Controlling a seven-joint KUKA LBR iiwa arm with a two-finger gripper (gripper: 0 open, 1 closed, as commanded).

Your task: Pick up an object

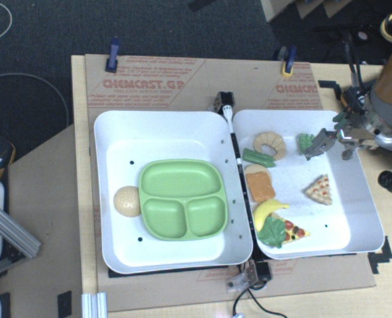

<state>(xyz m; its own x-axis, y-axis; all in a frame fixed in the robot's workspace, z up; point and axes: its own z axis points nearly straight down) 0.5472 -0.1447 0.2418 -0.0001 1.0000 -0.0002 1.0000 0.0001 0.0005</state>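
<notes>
Nothing has been lifted yet, I'd judge; the gripper (334, 144) hangs spread open and empty over the right bin (361, 177), just beside the small green toy (305, 141); the grasp itself is left.

arm (389, 91): cut off at right edge | green item (305, 141): too small to identify, partly behind tool (333, 144)

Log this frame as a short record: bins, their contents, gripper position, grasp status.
left bin: green divided tray, tan round bun beside it
right bin: croissant, green pod, toast, banana, pizza slice, small green piece
gripper: over right bin's far right part, near the small green piece
grasp: nothing seen between fingers
</notes>
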